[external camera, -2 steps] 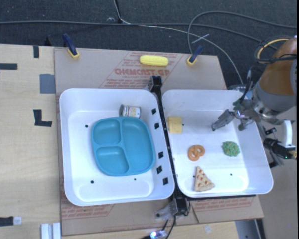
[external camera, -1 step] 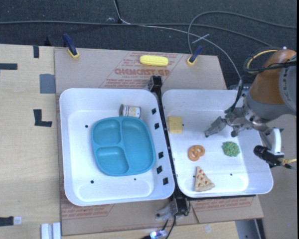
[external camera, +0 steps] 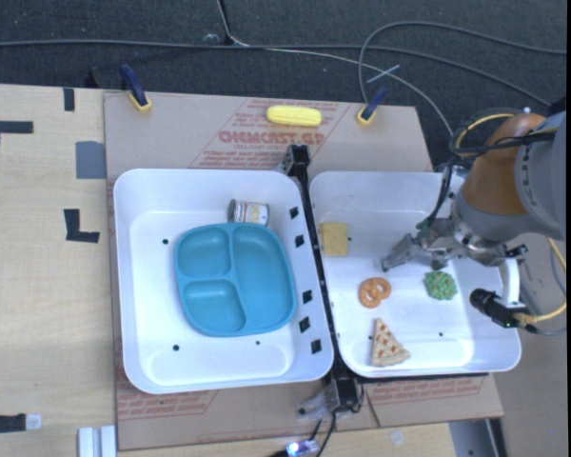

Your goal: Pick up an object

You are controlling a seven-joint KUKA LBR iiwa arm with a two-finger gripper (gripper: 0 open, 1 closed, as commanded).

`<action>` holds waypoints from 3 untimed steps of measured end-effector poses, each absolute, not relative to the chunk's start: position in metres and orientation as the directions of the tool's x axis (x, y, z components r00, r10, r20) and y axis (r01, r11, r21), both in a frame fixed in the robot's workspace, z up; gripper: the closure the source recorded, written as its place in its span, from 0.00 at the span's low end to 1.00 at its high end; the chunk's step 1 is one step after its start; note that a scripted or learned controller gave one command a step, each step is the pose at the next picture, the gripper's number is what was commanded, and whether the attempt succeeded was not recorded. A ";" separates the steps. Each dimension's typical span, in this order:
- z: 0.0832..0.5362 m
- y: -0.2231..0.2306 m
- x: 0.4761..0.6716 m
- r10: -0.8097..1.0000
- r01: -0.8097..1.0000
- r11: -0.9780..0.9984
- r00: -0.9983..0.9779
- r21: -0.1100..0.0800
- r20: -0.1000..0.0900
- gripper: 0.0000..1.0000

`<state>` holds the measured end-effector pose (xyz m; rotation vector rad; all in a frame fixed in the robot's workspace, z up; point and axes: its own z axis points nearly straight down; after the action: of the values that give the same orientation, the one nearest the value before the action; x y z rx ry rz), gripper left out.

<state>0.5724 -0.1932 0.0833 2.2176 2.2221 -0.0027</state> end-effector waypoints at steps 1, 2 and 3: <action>0.097 -0.194 0.574 1.000 1.000 0.002 -0.002 0.005 -0.005 1.00; 0.159 -0.196 0.571 1.000 1.000 0.001 -0.001 0.004 -0.001 1.00; 0.223 -0.195 0.575 1.000 1.000 0.002 -0.002 0.006 -0.002 1.00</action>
<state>0.5754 -0.1952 0.2232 2.2150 2.2192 0.0044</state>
